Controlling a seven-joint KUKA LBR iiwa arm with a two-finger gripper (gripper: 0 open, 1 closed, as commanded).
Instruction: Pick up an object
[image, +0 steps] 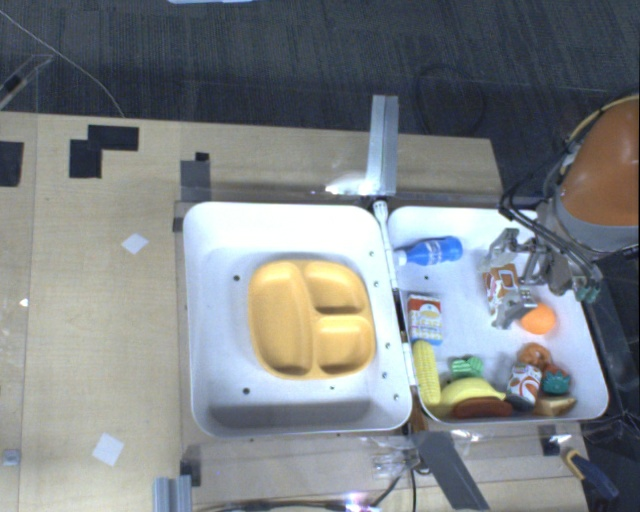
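Observation:
My gripper (508, 281) reaches into the right bin (596, 352) from the right and stands open, low over its upper right part. A small red and white packet (497, 284) lies between its fingers; whether they touch it I cannot tell. One grey fingertip (504, 242) shows above the packet and the other (510, 316) below it. An orange ball (540, 320) rests just right of the lower fingertip. The arm's orange band (604, 170) hangs over the bin's right rim.
A blue bottle (432, 251), a red juice carton (425, 318) and a corn cob (427, 368) line the right bin's left side. A banana (468, 392), a can (523, 383) and other toy food crowd its front. A yellow divided tray (307, 318) sits in the left bin (215, 300).

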